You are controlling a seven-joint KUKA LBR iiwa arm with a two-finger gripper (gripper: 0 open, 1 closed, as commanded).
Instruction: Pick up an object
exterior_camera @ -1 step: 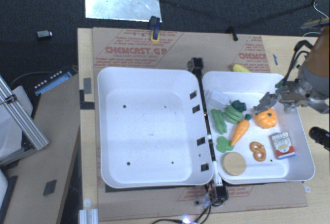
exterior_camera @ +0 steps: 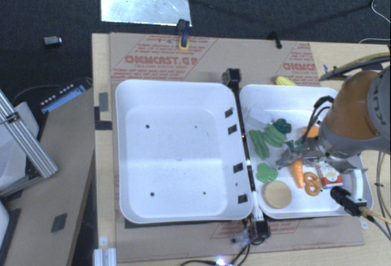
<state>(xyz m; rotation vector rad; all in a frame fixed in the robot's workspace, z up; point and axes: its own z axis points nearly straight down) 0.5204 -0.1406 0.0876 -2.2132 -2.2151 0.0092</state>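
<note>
End effector (exterior_camera: 292,155) low in the right-hand white bin (exterior_camera: 259,98), among small toy foods.

To do this well, the arm should settle on one item, probably the orange carrot-shaped toy (exterior_camera: 297,173) near the bin's front edge, and come down centred on it, clear of the green ridged pieces (exterior_camera: 259,142) toward the bin's left wall. The metal tips sit just beside the carrot; I cannot tell how far apart they stand, or whether anything is gripped.

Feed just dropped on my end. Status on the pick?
Gripper low in right bin, fingers' state unclear. Orange carrot just beside it, not held. Green toys, pretzel crowd close.
</note>
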